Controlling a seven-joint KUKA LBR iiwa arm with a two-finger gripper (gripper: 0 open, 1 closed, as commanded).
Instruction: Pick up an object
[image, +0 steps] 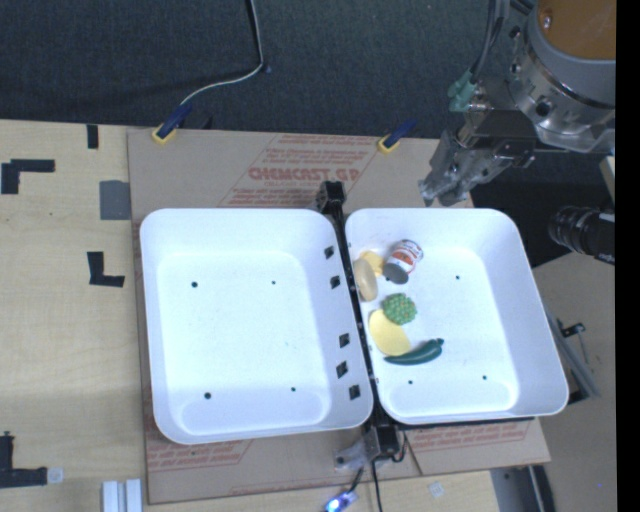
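The right bin (500, 300) holds several small things along its left side. A small can (403, 260) with a red and white label lies near the top. A pale yellow piece (368, 275) rests beside the divider. A green round, bumpy thing (399, 308) sits above a yellow lemon-like piece (388, 334), and a dark green pepper (418, 352) lies against that piece's lower right. My gripper (446, 190) hangs above the far rim of the right bin, apart from all of them, with nothing seen between its fingers.
The left bin (240, 320) stands beside the right one, joined by a black clipped divider (342, 300). Both rest on a cardboard sheet (290, 170) on the wooden bench. The arm's grey body (560, 70) fills the upper right.
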